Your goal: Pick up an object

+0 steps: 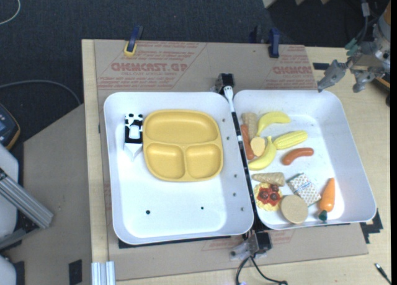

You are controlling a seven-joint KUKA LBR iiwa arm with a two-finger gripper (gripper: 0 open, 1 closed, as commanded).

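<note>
The right bin [347, 116] holds several toy foods: a banana [273, 119], a corn cob [290, 139], a red sausage [298, 154], a second banana [265, 158], a carrot [327, 194], a pizza slice [268, 196] and a round cookie [294, 209]. My gripper [340, 85] hangs over the bin's far right corner, above the rim and away from the food. It is open, with nothing between its two grey fingers [329, 77].
The left bin [180, 215] carries a yellow divided plate [183, 144] and a small black-and-white object [133, 130] at its left. A foil-wrapped piece [302, 186] lies beside the carrot. Clamps [273, 42] sit on the board's far edge.
</note>
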